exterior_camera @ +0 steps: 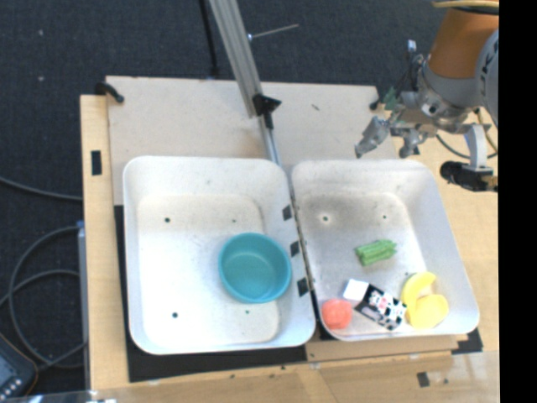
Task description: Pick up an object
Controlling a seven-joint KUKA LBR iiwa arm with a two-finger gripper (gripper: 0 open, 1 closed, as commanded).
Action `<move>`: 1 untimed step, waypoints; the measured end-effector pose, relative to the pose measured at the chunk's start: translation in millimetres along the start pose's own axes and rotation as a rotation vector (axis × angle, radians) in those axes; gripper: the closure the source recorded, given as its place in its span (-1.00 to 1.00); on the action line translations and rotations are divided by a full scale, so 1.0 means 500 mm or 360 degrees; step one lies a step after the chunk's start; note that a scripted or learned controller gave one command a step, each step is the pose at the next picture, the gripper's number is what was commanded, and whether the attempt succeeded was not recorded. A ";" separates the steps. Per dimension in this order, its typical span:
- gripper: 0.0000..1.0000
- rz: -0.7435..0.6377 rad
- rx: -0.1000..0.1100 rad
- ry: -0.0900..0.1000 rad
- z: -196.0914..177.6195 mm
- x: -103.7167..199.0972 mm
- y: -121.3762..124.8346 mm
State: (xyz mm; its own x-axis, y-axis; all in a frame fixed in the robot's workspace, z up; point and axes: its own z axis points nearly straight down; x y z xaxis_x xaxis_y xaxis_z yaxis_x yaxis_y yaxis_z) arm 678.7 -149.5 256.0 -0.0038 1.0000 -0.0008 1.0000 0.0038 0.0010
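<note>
The right bin (419, 183) holds a green ridged piece (375, 251) near its middle. Along its front lie a red-orange ball (337, 312), a small white-and-black patterned block (373, 301) and a yellow toy (424, 300). The left bin (159, 183) holds a teal bowl (253, 267). My gripper (388, 139) hangs above the far rim of the right bin, at the upper right, well away from the objects. Its two fingers stand apart with nothing between them.
A slanted aluminium post (239, 53) rises from the bench behind the gap between the bins. The beige bench board (185, 116) stretches behind both bins. A dark clip (113, 93) sits at the board's far left corner.
</note>
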 end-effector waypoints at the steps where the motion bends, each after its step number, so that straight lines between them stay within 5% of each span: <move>1: -1.00 0.0000 0.0001 -0.0003 0.000 -0.001 0.000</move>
State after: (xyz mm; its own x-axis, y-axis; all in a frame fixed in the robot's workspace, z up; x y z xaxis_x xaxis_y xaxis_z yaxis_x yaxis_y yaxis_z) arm 678.5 -150.1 256.1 -0.0041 1.0000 -0.0025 1.0000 0.0041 0.0005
